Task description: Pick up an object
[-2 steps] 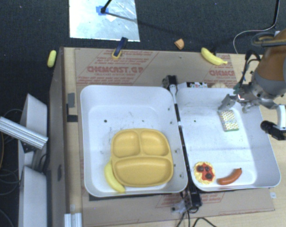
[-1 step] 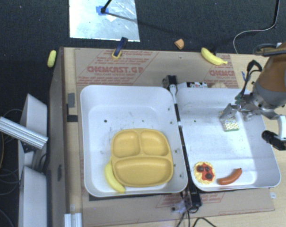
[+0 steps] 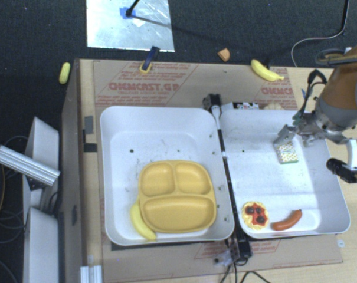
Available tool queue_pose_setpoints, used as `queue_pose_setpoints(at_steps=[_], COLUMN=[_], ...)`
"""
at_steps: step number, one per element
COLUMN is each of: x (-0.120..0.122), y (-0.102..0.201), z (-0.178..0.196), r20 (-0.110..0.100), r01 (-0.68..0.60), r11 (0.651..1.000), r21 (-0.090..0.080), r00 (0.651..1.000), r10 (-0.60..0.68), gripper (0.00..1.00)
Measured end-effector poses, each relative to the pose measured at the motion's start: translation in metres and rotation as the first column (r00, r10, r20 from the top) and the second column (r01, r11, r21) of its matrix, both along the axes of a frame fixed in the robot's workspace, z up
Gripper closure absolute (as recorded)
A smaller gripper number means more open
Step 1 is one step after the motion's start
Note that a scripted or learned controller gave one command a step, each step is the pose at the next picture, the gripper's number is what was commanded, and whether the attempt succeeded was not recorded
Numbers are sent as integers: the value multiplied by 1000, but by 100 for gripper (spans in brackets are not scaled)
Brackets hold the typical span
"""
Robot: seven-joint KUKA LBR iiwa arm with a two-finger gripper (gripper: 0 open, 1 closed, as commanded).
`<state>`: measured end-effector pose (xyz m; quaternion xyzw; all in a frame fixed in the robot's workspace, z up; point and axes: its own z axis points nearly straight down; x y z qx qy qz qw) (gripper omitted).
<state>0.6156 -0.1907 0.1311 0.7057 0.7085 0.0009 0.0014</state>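
Camera view: arm enters from the right, gripper (image 3: 286, 138) low over the right bin (image 3: 320, 181), upper middle. A small speckled block (image 3: 288, 153) sits directly under the fingertips, touching or nearly so; whether it is pinched cannot be told, nor whether the fingers are spread or pressed together. Same bin, front edge: small pizza slice (image 3: 255, 214) and sausage (image 3: 286, 219), near each other, well apart from the gripper. Left bin (image 3: 125, 134): yellow divided plate (image 3: 177, 196), banana (image 3: 141, 222) against its left front rim.
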Motion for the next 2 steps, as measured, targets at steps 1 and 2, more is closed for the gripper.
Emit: queue_pose_setpoints(at_steps=[1,2], x=[0,5], y=[0,0], z=[0,-18], r20=[0,-1], r01=[0,0], r11=[1000,1000], r21=[0,0], r00=[1000,1000], r10=[0,0], gripper=[0,0])
